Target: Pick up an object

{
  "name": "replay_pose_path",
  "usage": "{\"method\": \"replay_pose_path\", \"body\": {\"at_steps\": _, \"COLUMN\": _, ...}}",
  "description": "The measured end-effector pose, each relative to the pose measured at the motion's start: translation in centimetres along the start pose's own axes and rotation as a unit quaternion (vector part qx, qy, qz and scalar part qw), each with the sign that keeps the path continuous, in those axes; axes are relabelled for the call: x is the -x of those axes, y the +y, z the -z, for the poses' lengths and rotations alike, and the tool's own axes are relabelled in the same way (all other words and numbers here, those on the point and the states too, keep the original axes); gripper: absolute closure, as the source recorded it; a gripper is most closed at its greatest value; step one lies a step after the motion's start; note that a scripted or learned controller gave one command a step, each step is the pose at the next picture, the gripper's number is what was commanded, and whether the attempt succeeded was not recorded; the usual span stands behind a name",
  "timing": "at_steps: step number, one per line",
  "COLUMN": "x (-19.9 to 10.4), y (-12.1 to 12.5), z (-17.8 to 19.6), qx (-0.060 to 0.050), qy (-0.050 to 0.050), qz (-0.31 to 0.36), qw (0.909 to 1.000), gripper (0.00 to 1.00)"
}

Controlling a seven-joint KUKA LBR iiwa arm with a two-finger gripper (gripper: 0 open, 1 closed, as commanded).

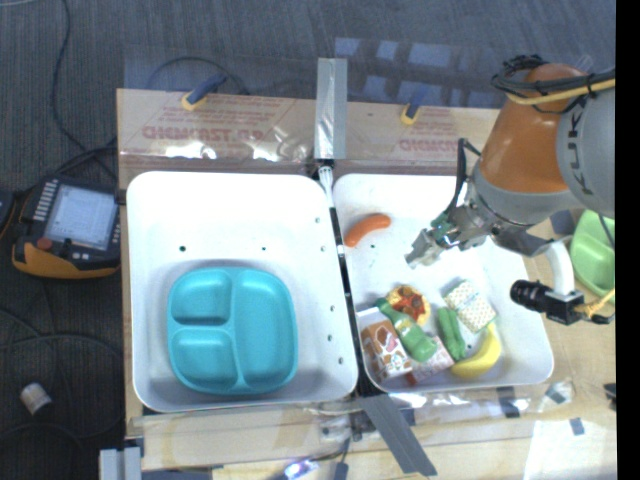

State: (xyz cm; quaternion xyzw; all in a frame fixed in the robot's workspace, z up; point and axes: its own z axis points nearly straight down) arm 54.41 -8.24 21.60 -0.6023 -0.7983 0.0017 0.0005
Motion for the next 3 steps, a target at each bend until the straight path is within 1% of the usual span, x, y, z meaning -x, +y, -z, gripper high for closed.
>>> {"method": "replay_pose_path", "body": {"at_steps": 1, "x": 0.0, "y": 0.0, "z": 0.0, "qx": 0.0, "qy": 0.0, "qz": 0.0, "qw": 1.0, "gripper": 0.0}}
{"method": "replay_pose_path", "body": {"at_steps": 2, "x": 5.5, "y": -4.4, "z": -11.4, "qx": 0.006, "qy": -0.001, "qz": -0.066, "qw": 0.9978, "gripper": 0.0}}
{"method": "replay_pose_path", "body": {"at_steps": 3, "x": 12.9, "y": -5.6, "z": -8.3, "qx": 0.001, "qy": 0.001, "qz": -0.041, "qw": 0.9991, "gripper": 0.0}}
